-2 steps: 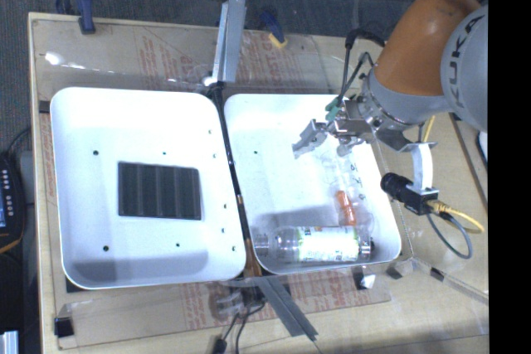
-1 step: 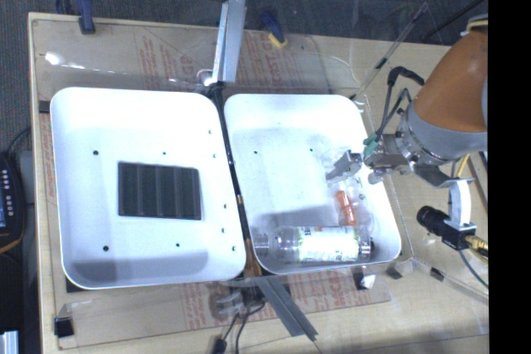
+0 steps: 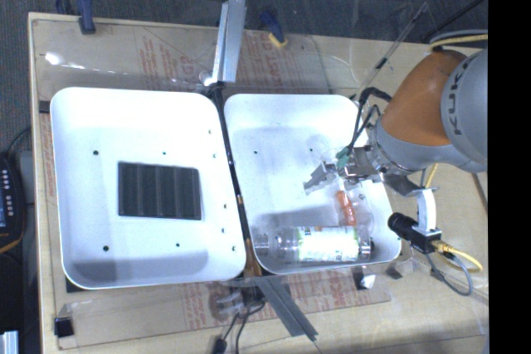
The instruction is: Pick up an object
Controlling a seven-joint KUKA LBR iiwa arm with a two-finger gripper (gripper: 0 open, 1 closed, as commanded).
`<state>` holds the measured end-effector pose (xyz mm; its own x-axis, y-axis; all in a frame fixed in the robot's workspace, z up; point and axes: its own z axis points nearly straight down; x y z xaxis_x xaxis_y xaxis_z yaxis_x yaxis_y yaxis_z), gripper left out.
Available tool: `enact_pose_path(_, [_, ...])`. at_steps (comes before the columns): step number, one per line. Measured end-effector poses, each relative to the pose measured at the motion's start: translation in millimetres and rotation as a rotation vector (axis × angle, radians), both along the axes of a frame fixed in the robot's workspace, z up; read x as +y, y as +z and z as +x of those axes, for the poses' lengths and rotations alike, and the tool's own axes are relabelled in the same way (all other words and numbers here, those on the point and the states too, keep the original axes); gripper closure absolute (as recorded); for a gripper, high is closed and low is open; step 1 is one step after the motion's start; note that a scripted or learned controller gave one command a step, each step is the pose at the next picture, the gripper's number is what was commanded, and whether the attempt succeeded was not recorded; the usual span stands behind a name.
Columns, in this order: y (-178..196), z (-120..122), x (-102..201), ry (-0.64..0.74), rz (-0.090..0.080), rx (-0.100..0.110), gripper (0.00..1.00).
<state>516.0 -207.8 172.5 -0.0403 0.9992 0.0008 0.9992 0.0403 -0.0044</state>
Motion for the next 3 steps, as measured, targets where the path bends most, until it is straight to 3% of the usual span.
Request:
enact_pose_path(1, [-58.8, 7.1, -1.1, 0.079, 0.001, 0.0, 0.0])
enact_pose_path(2, [-4.6, -2.3, -1.9, 0.262, -0.001, -0.005, 0.0])
enact_pose_path(3, [46.5, 30.6, 2.0, 0.418, -0.001, -0.005, 0.0])
